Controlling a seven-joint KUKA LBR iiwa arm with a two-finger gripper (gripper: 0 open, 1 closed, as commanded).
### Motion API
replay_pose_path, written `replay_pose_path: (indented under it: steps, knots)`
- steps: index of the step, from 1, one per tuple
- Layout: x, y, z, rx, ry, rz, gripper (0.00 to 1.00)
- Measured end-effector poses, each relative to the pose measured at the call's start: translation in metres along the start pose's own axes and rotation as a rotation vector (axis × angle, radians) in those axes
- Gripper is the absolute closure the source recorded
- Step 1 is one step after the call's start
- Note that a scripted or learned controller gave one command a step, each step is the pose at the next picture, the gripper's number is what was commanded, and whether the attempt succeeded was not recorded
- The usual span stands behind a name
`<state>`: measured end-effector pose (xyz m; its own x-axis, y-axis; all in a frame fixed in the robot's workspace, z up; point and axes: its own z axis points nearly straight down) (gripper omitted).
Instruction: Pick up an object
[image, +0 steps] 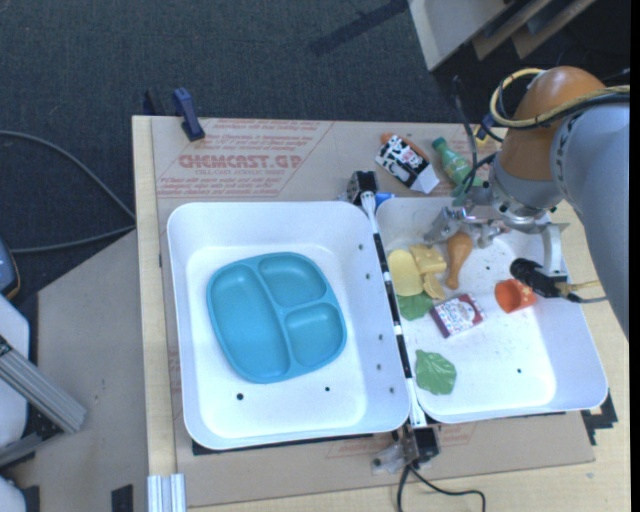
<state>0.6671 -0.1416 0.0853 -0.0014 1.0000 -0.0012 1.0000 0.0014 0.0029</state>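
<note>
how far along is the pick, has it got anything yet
Nothing looks picked yet: the small red-and-white carton, the green leaf-shaped piece, the yellow items and the orange piece all lie in the right bin. The gripper is down at that bin's top end, over the tan piece. Grasping and lifting remain.

The arm (590, 150) runs off the right edge; the green bottle (452, 163) is partly hidden.

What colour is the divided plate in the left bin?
The divided plate is light blue, seen clearly in the camera view.
</note>
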Motion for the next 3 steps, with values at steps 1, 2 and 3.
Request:
replay_pose_path:
  steps: [1, 2, 3]
  knots:
    - [0.000, 0.001, -0.010, -0.003, -0.001, -0.001, 1.00]
    - [0.076, 0.001, -0.101, 0.000, 0.002, 0.000, 1.00]
    - [0.152, -0.029, -0.100, 0.005, 0.003, 0.000, 1.00]
